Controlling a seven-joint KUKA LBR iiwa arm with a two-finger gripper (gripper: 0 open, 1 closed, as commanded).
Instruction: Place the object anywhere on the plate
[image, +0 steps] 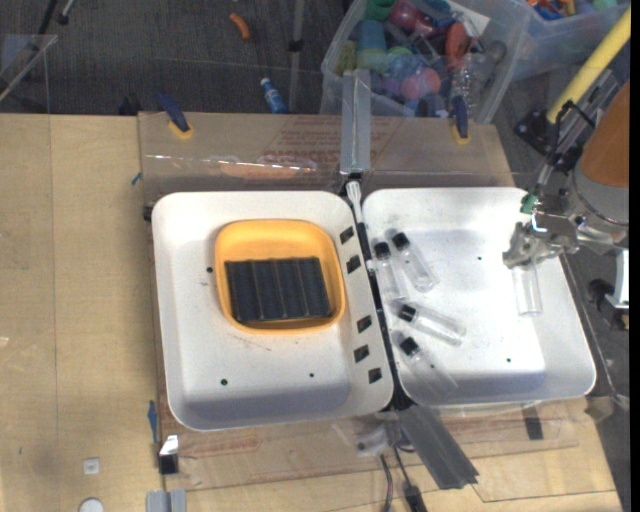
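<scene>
An orange-yellow plate (276, 236) lies in the left bin (190, 380), and a dark ribbed rectangular piece (278, 290) rests on it. Several clear vials with black caps lie in the right bin (500, 375), among them one vial (415, 264) near the divider and another vial (436, 323) lower down. My gripper (524, 248) hangs over the right bin's far right side. A clear tube (527, 293) shows just below it. I cannot make out whether the tube is held or lies on the bin floor.
A row of black clips (357, 295) runs along the divider between the bins. A clear box of colourful toys (420, 45) stands behind the bench. Blue clamps (177, 118) hold the back board. Bare wooden bench spreads to the left.
</scene>
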